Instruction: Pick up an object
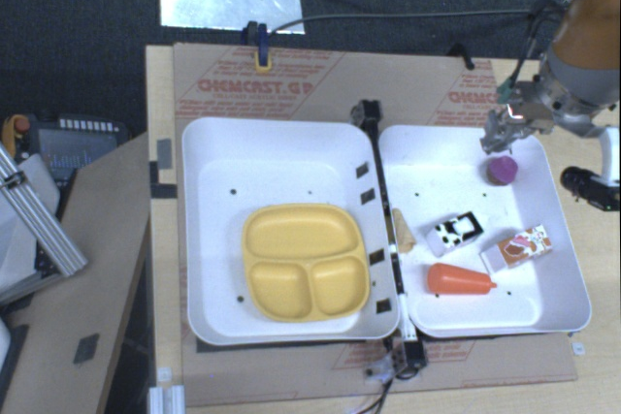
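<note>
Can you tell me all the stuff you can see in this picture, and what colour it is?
White bins: two, side by side on the bench.
Divided plate: one, yellow, in the left bin.
Purple thing: one, right bin, far side, just below the pincer.
Black-and-white toy: one, middle of the right bin.
Small carton: one, red and white, right bin.
Carrot: one, orange, right bin, near edge.
Tan piece: one, right bin's left edge.
Arm: one, grey and orange, from the right.
Pincer: one, above the purple thing.
</note>
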Tool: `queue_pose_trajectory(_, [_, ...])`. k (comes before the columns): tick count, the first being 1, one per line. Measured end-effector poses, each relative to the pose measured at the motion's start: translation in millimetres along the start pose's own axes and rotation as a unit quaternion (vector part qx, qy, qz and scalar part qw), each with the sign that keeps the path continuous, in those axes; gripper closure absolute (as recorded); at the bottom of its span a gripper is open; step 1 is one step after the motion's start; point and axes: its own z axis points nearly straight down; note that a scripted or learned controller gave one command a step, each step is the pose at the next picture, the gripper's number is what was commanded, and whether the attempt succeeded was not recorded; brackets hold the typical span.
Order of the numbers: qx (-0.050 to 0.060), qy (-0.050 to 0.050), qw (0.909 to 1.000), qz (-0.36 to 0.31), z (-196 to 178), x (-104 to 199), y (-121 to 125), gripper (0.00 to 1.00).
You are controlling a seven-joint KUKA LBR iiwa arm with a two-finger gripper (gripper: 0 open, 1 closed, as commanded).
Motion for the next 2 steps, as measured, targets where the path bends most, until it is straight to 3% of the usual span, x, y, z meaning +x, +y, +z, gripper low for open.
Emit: queue_pose_trajectory(2, [0.003, 0.001, 1.0, -0.002, 7.4, 92.3, 17.0, 1.0])
